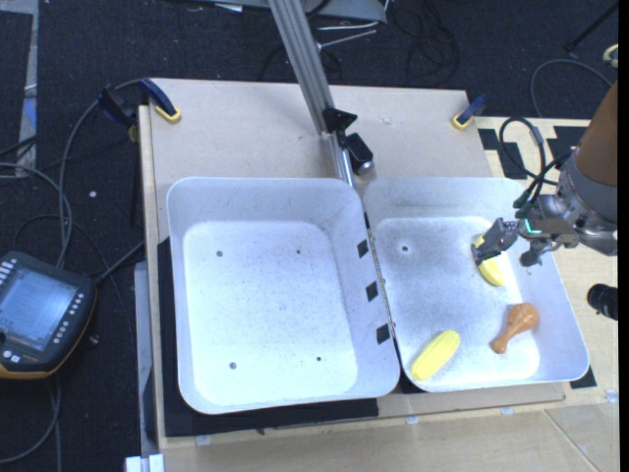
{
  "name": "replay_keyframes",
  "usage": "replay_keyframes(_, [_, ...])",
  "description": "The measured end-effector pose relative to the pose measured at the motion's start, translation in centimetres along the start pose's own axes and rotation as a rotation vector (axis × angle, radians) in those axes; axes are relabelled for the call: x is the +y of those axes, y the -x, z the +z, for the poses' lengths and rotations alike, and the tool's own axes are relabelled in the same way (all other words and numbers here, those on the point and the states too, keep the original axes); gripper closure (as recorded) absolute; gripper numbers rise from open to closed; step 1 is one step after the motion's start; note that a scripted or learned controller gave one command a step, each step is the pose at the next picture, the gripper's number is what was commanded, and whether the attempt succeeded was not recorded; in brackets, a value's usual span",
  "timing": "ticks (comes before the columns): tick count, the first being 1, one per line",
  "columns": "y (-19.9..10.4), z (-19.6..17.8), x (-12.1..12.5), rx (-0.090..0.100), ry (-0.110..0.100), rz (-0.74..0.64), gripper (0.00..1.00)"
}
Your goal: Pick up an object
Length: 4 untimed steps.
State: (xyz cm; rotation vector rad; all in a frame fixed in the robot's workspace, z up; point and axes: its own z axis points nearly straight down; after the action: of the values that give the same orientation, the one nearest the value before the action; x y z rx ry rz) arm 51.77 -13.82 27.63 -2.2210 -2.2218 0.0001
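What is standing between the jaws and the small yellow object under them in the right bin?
Nothing visible. The gripper sits right above the yellow object in the right bin. The corn cob and the orange drumstick lie apart, nearer the front.

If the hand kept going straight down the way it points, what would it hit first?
Most likely the yellow piece right under the hand, in the right bin; the height between them is unclear.
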Motion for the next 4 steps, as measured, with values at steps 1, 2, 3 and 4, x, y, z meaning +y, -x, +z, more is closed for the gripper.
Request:
replay_keyframes(1, [0.0, 0.0, 0.0, 0.0, 0.0, 0.0, 0.0])
replay_keyframes(2, [0.3, 4.3, 0.0, 0.001, -0.004, 0.0, 0.0])
replay_keyframes(3, [-0.1, 9.6, -1.0, 0.001, -0.005, 0.0, 0.0])
replay_keyframes(4, [-0.1, 15.2, -2.1, 0.001, -0.006, 0.001, 0.0])
